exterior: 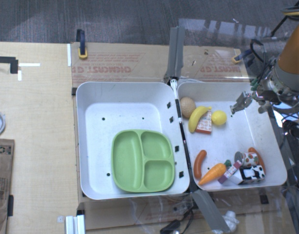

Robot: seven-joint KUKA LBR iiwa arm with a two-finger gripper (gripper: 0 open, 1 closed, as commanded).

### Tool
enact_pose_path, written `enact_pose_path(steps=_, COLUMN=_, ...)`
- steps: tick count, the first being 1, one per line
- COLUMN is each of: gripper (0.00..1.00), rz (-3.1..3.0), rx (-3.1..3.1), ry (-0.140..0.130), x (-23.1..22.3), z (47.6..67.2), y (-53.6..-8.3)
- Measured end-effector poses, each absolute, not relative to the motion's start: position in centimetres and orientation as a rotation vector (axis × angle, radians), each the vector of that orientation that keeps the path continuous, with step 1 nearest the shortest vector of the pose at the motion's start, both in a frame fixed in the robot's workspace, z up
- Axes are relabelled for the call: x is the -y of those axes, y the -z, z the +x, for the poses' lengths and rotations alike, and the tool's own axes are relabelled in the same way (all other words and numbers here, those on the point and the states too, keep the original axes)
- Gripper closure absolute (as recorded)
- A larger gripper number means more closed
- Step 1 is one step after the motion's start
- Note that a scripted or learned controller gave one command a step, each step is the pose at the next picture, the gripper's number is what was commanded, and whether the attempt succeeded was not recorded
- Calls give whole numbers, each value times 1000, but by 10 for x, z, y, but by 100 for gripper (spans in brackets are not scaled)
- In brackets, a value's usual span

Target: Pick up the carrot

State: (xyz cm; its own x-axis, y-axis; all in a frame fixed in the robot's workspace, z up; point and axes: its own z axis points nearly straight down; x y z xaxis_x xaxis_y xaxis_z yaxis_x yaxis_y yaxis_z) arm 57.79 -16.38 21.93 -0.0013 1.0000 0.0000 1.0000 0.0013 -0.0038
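Observation:
The orange carrot lies at the front of the right bin, its tip pointing front-left, next to a red sausage. My gripper hangs over the bin's far right part, well behind and to the right of the carrot. Its two fingers stand apart, open, with nothing between them.
A banana, a lemon, a brown round fruit and a small carton sit at the right bin's back left. Small packages crowd the carrot's thick end. A green divided plate lies in the left bin.

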Motion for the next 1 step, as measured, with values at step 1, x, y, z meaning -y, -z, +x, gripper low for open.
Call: enact_pose_path(steps=1, gripper=0, rz=-2021, rx=2402, ry=-3, x=100, z=548, y=-129)
